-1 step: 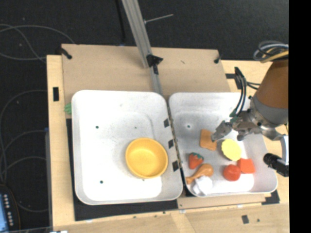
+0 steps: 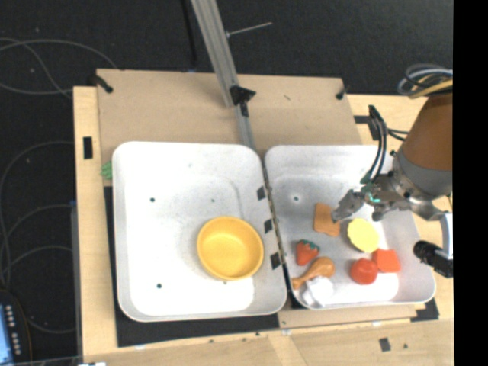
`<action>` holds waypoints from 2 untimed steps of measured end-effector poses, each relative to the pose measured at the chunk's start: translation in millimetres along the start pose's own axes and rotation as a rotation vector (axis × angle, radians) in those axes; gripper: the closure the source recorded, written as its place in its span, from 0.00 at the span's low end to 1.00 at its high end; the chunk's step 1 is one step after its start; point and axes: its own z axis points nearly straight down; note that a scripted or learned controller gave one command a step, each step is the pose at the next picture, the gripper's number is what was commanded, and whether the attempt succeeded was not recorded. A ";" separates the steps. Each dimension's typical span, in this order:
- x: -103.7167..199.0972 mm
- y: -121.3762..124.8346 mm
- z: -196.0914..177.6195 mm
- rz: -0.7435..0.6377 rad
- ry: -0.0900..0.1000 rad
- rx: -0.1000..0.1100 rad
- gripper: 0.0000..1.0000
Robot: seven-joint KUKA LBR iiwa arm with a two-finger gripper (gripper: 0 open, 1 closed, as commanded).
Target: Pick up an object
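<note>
— Where is the hand point(image 2: 364, 204) seen, and in what state?

— It is seen over the right bin point(image 2: 305, 166), at the end of the grey arm point(image 2: 431, 147) that enters from the right. Its fingers are spread apart, one toward the orange slice point(image 2: 325, 221) and one toward the yellow piece point(image 2: 363, 235). Nothing is held between them.

— What is found closest to the hand?

— The yellow piece is placed just below it, and the orange slice is just to its left. It cannot be told if the fingers are touching either of them.

— And further out?

— A red round thing point(image 2: 364, 271) and an orange block point(image 2: 387, 260) are laid side by side near the front right corner. A small strawberry point(image 2: 306, 252), a chicken leg point(image 2: 317, 269) and a white lump point(image 2: 319, 289) are grouped near the front left corner of the same bin.

— What is kept in the left bin point(image 2: 152, 174)?

— A yellow bowl point(image 2: 229, 248) is set upright there, near the front right part. Both bins are carried by the counter point(image 2: 191, 105).
</note>
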 end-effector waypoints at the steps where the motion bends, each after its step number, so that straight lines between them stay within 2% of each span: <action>1: 0.7 -1.8 63.2 0.002 -0.001 0.008 0.00; 2: -0.5 -2.8 116.0 0.002 -0.002 0.006 0.00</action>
